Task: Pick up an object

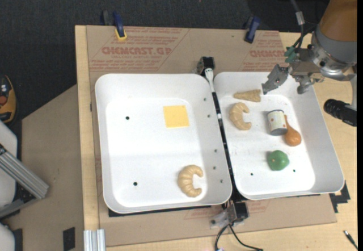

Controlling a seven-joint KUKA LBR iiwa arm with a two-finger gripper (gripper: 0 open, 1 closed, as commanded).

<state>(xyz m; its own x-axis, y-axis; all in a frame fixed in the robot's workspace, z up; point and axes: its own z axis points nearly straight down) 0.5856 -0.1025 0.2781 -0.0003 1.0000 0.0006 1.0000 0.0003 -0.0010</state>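
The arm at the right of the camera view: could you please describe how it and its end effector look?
The arm is grey, with a broad orange band above the wrist. A dark cable runs down beside it from above. Its end effector is a small grey metal assembly with two slim grey fingers and a small green spot near its mount.

Tool (288,80) empty, fingers spread apart.

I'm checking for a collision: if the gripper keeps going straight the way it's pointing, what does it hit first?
Probably the small tan pastry at the top of the right bin. The gripper slants down and left toward it, and nothing lies between. Depth is hard to judge, so it might meet the bin floor beside it.
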